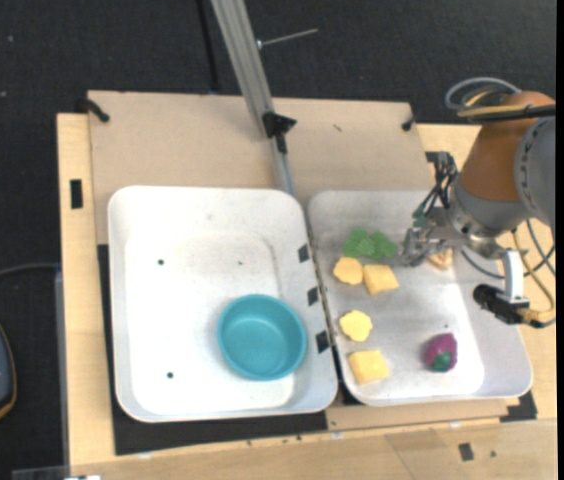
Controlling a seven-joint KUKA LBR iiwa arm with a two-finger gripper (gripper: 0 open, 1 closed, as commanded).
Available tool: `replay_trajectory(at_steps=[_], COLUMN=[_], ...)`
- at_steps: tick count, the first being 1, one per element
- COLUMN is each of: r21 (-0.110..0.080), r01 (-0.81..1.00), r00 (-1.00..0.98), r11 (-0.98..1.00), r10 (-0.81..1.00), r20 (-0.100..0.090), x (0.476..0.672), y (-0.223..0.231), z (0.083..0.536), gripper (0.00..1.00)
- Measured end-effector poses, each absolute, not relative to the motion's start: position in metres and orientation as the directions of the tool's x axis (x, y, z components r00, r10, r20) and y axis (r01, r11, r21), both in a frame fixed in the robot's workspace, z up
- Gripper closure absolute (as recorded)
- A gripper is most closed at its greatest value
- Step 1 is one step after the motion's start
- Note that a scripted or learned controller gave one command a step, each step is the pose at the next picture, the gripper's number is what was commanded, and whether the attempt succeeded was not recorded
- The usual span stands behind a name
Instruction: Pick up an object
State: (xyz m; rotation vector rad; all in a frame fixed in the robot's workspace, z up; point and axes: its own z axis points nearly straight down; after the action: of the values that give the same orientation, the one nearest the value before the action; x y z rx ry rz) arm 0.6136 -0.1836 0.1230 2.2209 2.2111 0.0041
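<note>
The blue bowl (pixel 261 336) in the left bin (pixel 137 218) looks stiff and light. In the right bin (pixel 497 368), the pincer (pixel 420 245), its state impossible to tell, hangs beside the green piece (pixel 369 245), seemingly soft, best pinched across its middle.

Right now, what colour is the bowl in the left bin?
Light blue, leaning teal; the bowl shows clearly in the camera view.

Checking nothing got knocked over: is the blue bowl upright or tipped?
Upright. The blue bowl sits in the left bin with its round rim facing up and its inside visible.
</note>
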Motion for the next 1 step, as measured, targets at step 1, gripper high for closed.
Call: replay_trajectory(at_steps=[1], r21=[0.007], r01=[1.000], r00=[-0.003], r11=[0.003], r10=[1.000], r20=[-0.001], x=[0.6162], y=[-0.1758], z=[0.1723], gripper=[1.00])
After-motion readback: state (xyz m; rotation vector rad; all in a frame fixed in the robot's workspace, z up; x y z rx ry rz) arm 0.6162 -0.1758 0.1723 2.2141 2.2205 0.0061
